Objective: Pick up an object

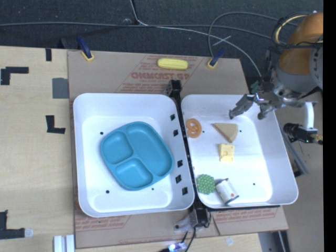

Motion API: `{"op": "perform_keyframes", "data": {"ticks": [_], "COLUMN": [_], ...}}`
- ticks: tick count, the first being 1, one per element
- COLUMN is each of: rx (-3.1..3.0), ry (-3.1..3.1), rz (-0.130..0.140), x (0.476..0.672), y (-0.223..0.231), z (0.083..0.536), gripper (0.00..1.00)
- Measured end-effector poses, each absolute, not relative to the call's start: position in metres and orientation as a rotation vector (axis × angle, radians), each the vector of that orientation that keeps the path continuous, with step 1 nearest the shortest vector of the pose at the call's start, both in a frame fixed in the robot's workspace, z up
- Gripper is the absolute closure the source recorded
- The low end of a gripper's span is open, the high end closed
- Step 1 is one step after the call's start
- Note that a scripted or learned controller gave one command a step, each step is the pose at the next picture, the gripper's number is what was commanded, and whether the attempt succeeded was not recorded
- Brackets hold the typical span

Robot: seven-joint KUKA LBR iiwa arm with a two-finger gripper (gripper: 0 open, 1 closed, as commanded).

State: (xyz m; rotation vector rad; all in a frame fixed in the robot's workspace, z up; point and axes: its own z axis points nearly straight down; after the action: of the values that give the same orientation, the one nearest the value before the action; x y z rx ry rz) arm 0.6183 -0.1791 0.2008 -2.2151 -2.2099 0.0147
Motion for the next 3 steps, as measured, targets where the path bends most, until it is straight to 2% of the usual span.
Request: {"op": "perform_keyframes", "data": {"ticks": [1,2,3], "rx": [-2.220,-2.218,-2.217], "ry": [-2.222,-2.220,-2.220], "rz": [0.002,0.007,0.009], "x": [0.621,0.618,0.621], "y": [-0.179,-0.177,-0.180], "z": [0.210,0.166,0.103], "gripper": [0.00,0.00,0.00]}}
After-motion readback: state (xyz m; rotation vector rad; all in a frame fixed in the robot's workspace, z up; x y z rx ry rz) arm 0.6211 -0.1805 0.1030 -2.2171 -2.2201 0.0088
